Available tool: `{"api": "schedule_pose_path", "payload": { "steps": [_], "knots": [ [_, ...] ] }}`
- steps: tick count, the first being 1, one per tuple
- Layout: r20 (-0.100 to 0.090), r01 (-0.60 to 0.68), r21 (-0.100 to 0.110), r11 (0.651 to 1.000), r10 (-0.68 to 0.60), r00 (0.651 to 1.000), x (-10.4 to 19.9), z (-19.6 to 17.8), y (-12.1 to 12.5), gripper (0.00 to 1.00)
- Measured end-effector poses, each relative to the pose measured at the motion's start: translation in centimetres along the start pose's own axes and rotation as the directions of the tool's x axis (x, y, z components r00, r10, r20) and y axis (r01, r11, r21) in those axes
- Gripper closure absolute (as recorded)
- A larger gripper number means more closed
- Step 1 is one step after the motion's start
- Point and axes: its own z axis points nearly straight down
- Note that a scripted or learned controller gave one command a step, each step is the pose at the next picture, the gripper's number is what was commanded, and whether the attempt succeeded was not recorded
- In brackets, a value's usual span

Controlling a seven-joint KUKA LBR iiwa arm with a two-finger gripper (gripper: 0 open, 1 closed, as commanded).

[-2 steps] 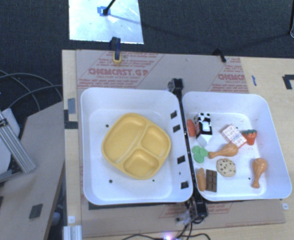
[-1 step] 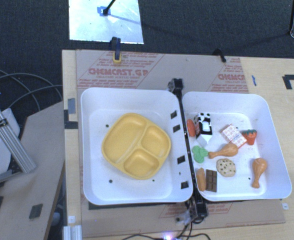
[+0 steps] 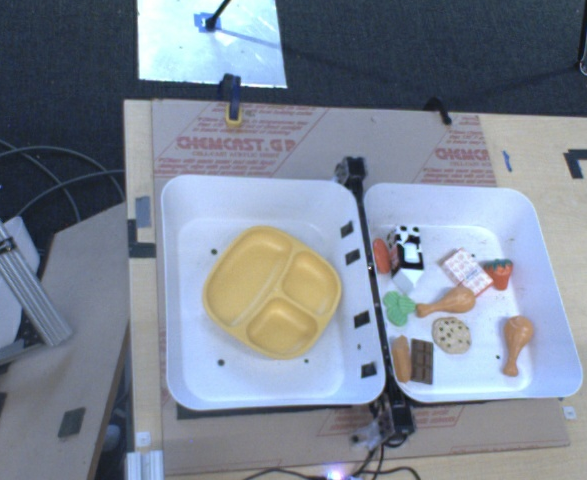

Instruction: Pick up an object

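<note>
The right bin (image 3: 543,258) holds several toy foods. A black and white cow-patterned piece (image 3: 407,247) lies next to an orange-red sausage (image 3: 381,255). A pink and white wafer (image 3: 465,269) rests beside a small carrot-like piece (image 3: 499,271). Two drumsticks lie there, one near the middle (image 3: 445,302) and one at the right (image 3: 516,342). A green leafy piece (image 3: 399,308), a chocolate-chip cookie (image 3: 451,335), a brown chocolate bar (image 3: 422,361) and an orange stick (image 3: 402,358) sit along the front.
The left bin (image 3: 188,258) holds a yellow three-compartment plate (image 3: 272,290). Black clips run along the divider (image 3: 365,278) between the bins. A metal frame (image 3: 18,278) stands at the far left, off the bench.
</note>
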Motion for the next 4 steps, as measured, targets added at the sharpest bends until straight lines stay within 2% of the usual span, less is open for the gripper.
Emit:
{"api": "schedule_pose_path", "payload": {
  "steps": [4],
  "knots": [
    [0.010,0.020,-0.018,1.000,-0.020,1.000,-0.1,-4.6,0.5,1.00]
  ]
}}
